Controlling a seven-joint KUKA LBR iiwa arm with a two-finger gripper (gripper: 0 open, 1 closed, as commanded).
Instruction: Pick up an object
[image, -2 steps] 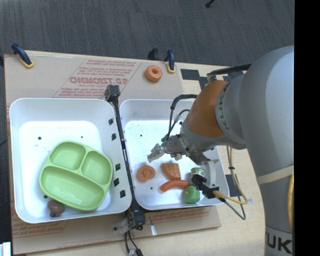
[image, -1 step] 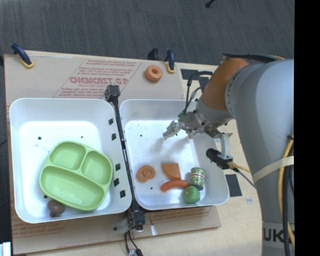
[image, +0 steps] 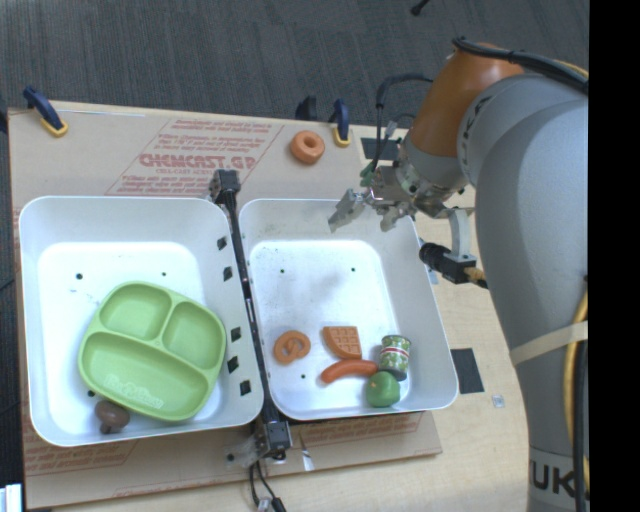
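My gripper (image: 367, 214) hangs over the back rim of the right bin (image: 300, 230), fingers apart and nothing between them. At the front of that bin lie an orange pretzel (image: 292, 347), a brown waffle piece (image: 342, 341), an orange-red sausage-like stick (image: 347, 371), a small green-labelled can (image: 396, 354) and a green round fruit (image: 382, 390). All of them sit well in front of the gripper, toward the near wall.
The left bin (image: 40, 230) holds a green divided plate (image: 152, 349) and a brown lump (image: 112, 416) at its front corner. An orange ring (image: 308, 147) lies on the board behind the bins. Black clips (image: 225, 184) line the seam between the bins.
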